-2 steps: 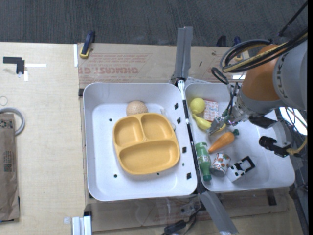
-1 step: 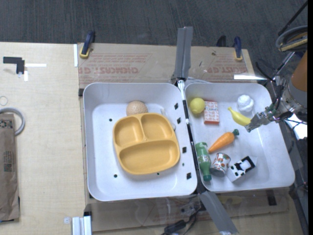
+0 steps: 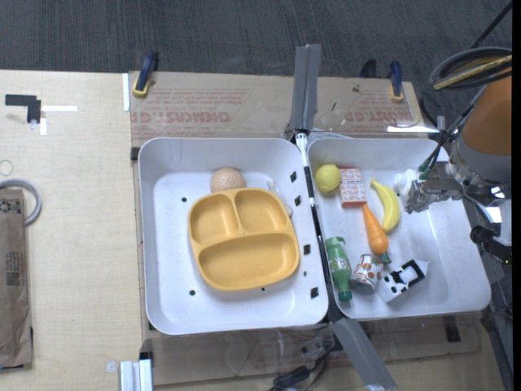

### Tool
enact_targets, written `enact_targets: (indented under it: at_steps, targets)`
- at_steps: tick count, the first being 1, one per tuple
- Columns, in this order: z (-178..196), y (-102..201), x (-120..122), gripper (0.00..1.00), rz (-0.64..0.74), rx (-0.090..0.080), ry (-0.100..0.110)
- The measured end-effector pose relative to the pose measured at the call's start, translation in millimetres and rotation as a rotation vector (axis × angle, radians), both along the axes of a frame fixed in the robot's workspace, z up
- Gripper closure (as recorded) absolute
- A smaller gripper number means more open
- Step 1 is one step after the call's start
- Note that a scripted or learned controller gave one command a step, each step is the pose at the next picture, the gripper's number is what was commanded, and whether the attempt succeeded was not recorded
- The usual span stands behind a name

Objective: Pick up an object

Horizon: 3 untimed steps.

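Gripper hovered in the right bin, just beside the banana; grip state unclear. Banana looked light, smooth, easily bruised: I would take it across its middle.

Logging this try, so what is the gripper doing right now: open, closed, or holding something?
Gripper: cannot be told whether open or closed; it sits over the right bin beside the banana, with nothing seen held.

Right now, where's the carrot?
The orange carrot lies in the right white bin, roughly mid-bin, beside the yellow banana and just above the small can.
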<state>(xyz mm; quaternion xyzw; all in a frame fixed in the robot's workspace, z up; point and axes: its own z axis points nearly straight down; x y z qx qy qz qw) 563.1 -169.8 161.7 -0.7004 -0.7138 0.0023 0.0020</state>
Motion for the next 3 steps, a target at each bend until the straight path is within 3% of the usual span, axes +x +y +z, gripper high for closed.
enact_targets:
  at_steps: [1, 2, 3]
  targets:
    - [0, 0, 0, 0.00, 0.000, 0.000, 0.000]
    - [-73, 55, -19, 0.00, 0.102, 0.001, -0.001]
    - [-74, 43, -24, 0.00, 0.160, 0.002, 0.000]
